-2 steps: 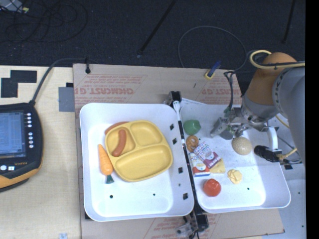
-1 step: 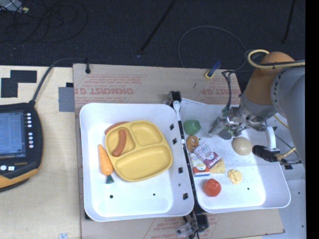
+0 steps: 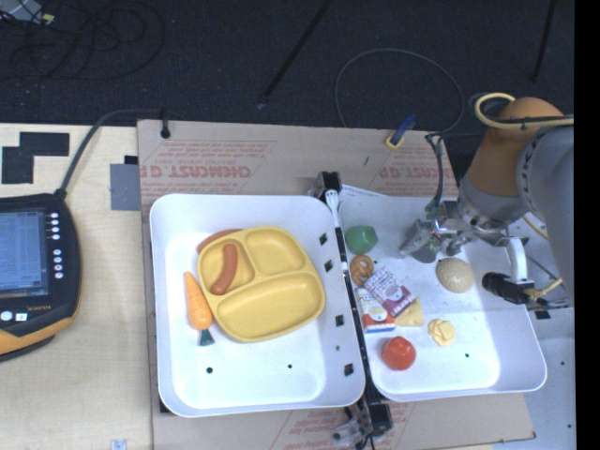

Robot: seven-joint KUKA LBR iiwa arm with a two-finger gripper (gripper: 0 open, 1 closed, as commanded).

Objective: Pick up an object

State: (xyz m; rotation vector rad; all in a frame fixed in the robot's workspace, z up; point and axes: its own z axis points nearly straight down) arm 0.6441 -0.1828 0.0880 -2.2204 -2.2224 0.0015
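Note:
My gripper (image 3: 429, 244) hangs over the back of the right bin (image 3: 487, 368), open, with only bare bin floor between its fingers. A beige potato-like ball (image 3: 455, 275) lies just to its right and nearer the front. A green round object (image 3: 361, 239) sits to the left of the gripper by the bin's divider. Further forward lie a small brown pastry (image 3: 362, 269), a colourful packet (image 3: 386, 295), a yellow cheese wedge (image 3: 412, 316), a small yellow lump (image 3: 441, 331) and a red tomato (image 3: 399, 352).
The left bin (image 3: 187, 364) holds a yellow divided plate (image 3: 267, 284) with a sausage (image 3: 226, 268) in it, and a carrot (image 3: 198, 305) beside it. A control pendant (image 3: 33, 270) lies on the bench at far left. The arm's grey and orange body (image 3: 525, 157) stands at the right.

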